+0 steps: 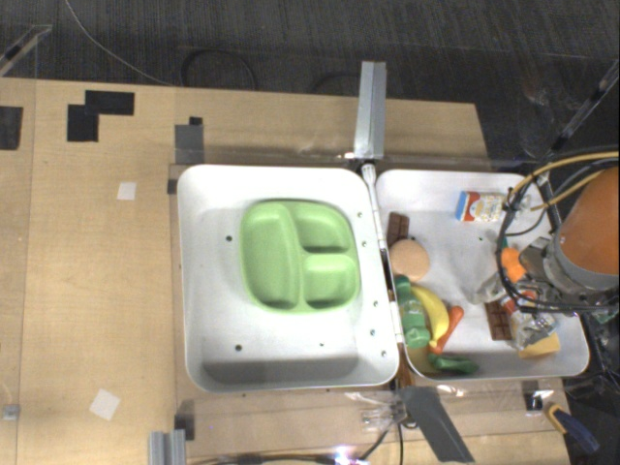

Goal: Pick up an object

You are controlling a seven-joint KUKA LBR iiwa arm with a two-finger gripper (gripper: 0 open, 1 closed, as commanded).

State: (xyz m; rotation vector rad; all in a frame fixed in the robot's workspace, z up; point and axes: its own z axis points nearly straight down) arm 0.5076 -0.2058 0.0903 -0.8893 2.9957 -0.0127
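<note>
The right bin [455,260] holds several toy foods: a small white carton [480,205], a brown bar [397,227], a round tan bun [410,258], a banana [432,307], a green bottle [412,316], a carrot [449,325] and a green vegetable [453,363]. My gripper [511,303] reaches down into the bin's right side, over a brown chocolate bar [497,322]. A yellow cheese wedge [540,346] lies just beside it. The arm's orange band [591,223] and cables cover the gripper from above.
The left bin [208,356] carries a green divided plate [296,255] in its middle. A metal post [371,105] stands behind the wall that the two bins share. Wooden bench surface [87,260] spreads out to the left.
</note>
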